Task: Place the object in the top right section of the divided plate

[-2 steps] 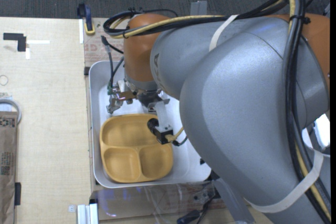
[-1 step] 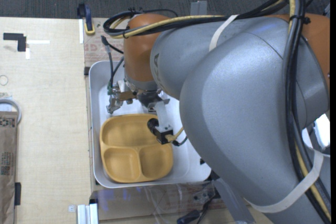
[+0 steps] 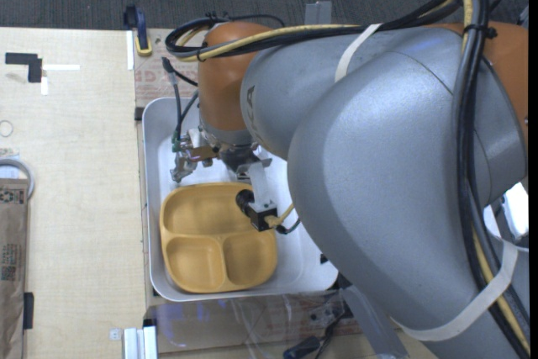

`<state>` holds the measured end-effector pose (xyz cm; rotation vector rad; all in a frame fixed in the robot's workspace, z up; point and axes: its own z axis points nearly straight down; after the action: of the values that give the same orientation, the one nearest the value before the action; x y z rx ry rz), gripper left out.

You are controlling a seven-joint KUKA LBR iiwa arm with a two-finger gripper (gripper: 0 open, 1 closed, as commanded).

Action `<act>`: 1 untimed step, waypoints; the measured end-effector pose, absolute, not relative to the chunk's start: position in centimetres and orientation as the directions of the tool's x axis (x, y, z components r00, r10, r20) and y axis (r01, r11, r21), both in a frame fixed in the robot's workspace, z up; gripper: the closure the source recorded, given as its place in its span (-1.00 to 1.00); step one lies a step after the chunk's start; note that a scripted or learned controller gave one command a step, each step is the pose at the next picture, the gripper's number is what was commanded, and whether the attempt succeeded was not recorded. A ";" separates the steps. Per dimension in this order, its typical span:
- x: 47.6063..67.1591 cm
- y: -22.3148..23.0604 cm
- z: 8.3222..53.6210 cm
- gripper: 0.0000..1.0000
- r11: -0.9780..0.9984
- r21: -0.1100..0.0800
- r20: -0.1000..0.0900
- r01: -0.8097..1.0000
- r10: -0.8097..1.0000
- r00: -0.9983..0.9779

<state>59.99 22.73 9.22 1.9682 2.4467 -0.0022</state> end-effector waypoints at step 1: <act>60.0 22.7 9.2 -1.00 0.214 0.000 -0.002 0.977 0.977 -0.214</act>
<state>59.99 22.73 9.22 1.9682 2.4467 -0.0022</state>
